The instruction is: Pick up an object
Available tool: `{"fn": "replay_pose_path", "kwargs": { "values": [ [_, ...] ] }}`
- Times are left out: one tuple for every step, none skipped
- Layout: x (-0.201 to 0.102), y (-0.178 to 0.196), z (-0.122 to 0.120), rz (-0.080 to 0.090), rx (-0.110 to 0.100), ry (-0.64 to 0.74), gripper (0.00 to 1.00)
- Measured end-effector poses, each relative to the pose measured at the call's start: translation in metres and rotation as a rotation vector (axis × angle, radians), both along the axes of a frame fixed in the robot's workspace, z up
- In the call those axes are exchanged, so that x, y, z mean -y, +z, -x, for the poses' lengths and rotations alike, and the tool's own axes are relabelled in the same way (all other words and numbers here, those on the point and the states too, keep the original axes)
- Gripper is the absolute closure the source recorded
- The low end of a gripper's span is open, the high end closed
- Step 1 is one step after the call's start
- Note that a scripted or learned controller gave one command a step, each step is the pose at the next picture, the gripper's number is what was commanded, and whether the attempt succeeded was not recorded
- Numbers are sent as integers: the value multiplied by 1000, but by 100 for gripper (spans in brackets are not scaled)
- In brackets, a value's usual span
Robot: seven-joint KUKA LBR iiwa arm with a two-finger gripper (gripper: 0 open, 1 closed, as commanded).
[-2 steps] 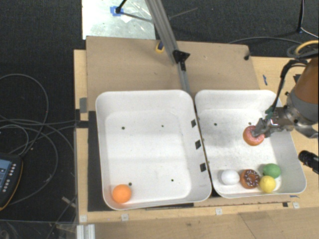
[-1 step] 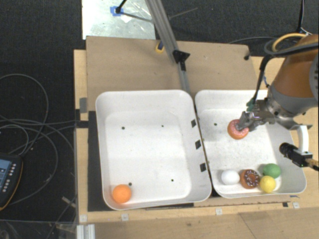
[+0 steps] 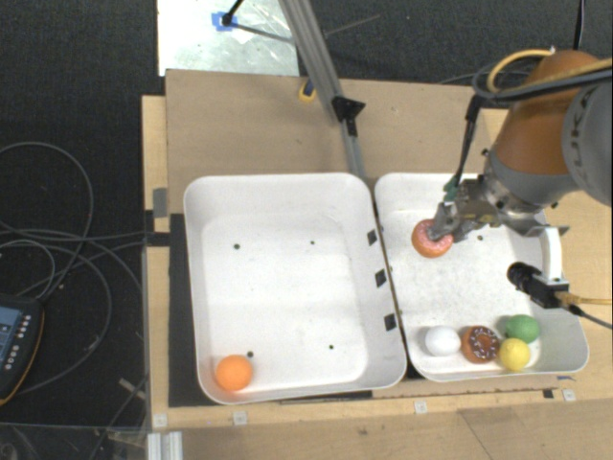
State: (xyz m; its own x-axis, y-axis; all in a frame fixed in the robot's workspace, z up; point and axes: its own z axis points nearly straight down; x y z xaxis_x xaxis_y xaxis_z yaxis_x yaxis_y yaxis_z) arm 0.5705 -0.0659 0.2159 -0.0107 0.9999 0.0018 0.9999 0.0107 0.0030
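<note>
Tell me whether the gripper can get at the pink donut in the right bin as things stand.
Probably yes: the gripper is right at the pink donut, which lies apart from the other objects in the right bin, nothing between them.

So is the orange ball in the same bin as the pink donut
No, the orange ball lies in the left bin, while the pink donut is in the right bin.

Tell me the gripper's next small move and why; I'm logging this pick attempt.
Probably a short, slow lift straight up. The gripper sits right at the pink donut in the right bin, but a grasp isn't visible, so a small rise would show whether the donut comes along.
</note>
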Motion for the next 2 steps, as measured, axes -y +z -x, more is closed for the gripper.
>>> {"fn": "replay_pose_path", "kwargs": {
  "values": [
    [-52,-5,-27,0,0,1,100],
    [-104,-7,-46,-1,0,0,100]
  ]
}}
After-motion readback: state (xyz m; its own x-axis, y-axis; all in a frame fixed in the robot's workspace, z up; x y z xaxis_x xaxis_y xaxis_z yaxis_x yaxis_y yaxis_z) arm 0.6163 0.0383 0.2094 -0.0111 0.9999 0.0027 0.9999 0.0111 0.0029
